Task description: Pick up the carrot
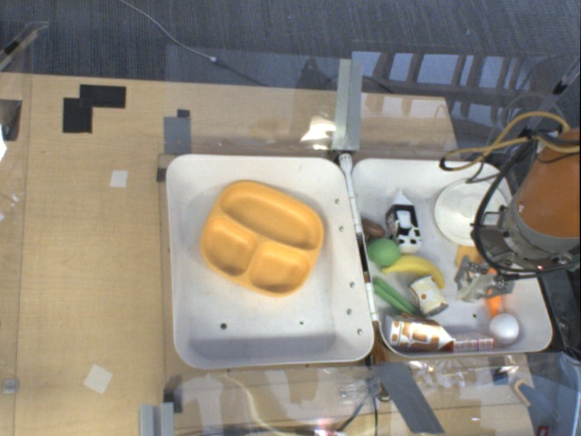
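Lying along the near wall of the right bin: a brown-and-white packet at the near left corner, a white egg-like ball toward the near right. Just beyond the ball, a small orange piece, taken to be the carrot, partly hidden and too small to confirm shape. Hanging directly over that spot, gripper pointing down from the grey wrist with orange band; fingers metallic, bunched close together, gap not readable, nothing seen clamped between them; contact with the carrot cannot be told. Left of the gripper: white cube-like item touching a yellow banana, green stick-shaped item below, green round fruit beside the divider. Farther back: black-and-white toy, white plate partly under the arm. In the left bin, a yellow three-compartment tray, set toward the far half.
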Tool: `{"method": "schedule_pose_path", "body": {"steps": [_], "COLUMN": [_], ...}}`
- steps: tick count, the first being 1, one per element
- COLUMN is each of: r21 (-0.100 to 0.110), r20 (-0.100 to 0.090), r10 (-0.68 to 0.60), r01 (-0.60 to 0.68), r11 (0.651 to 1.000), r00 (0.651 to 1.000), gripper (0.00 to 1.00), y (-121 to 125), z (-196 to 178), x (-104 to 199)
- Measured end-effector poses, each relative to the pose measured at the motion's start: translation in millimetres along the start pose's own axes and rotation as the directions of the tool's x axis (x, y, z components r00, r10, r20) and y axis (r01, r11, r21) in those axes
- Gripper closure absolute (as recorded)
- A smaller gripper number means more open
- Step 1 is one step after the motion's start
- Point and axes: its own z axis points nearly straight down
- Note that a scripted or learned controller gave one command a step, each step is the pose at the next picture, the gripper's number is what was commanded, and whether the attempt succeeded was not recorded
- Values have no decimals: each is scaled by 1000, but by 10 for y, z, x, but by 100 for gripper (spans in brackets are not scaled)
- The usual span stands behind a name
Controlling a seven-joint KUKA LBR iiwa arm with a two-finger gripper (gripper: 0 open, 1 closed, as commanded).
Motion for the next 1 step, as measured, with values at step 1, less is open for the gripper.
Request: {"method": "schedule_pose_path", "body": {"steps": [1], "r21": [4], "r20": [3], "r10": [-267], "r01": [267], "r11": [964], "r00": [964], "gripper": [100], "y": [9], "z": [-174], "x": [-509]}}
